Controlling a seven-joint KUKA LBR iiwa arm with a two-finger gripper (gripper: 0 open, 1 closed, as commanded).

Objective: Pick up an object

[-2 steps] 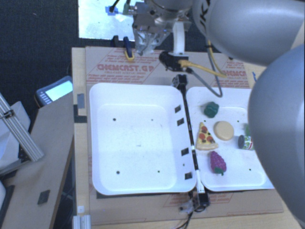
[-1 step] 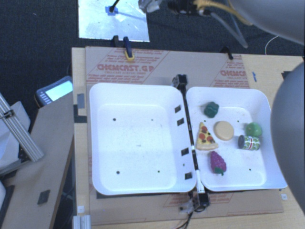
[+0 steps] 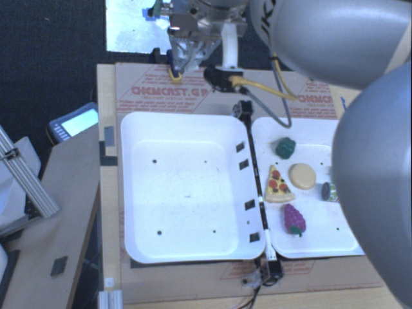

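My gripper [image 3: 178,66] hangs high at the back, above the cardboard behind the left bin [image 3: 132,172]. A small yellow bit [image 3: 175,77] shows at its lower tip, and I cannot tell what it is. The right bin [image 3: 315,246] holds a green toy [image 3: 285,148], a pizza slice [image 3: 278,185], a round tan cookie [image 3: 302,176] and a purple bunch of grapes [image 3: 294,219]. A small grey-green piece [image 3: 328,191] lies partly hidden by the arm at the right.
The big grey arm [image 3: 347,37] covers the upper right and the right bin's right side. Black clips [image 3: 248,166] and a yellow cable [image 3: 264,89] run along the divide between the bins. A metal rail [image 3: 26,179] and a small device [image 3: 74,124] sit at the left.
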